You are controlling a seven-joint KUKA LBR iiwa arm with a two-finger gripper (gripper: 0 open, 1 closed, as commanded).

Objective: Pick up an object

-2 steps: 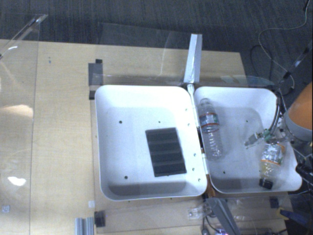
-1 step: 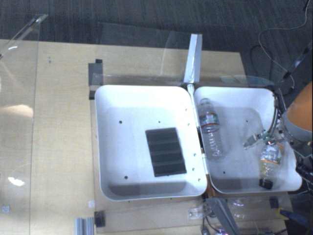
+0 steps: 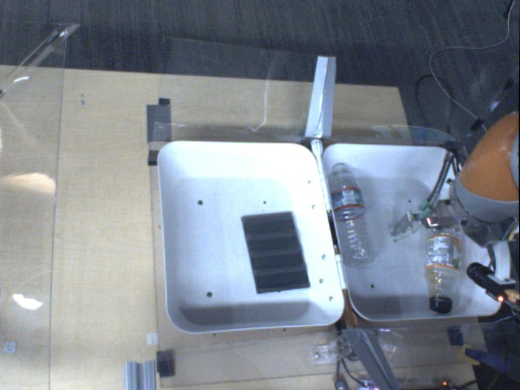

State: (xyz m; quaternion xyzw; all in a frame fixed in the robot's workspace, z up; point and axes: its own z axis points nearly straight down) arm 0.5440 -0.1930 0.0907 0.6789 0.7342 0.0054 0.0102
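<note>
Two clear plastic bottles (image 3: 349, 214) (image 3: 441, 268) — ribbed, cylindrical — lie in the smooth right bin (image 3: 382, 165).

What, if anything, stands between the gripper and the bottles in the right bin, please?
Nothing visible does. The gripper sits over the right bin, between the clear bottle by the bin's left wall and the black-capped bottle near the arm.

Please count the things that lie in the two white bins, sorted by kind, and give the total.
Clear plastic bottles: 2, both in the right bin: one along its left wall, one with a black cap near its right side.
Dark ribbed flat pads: 1, in the left bin.
Total: 3
</note>
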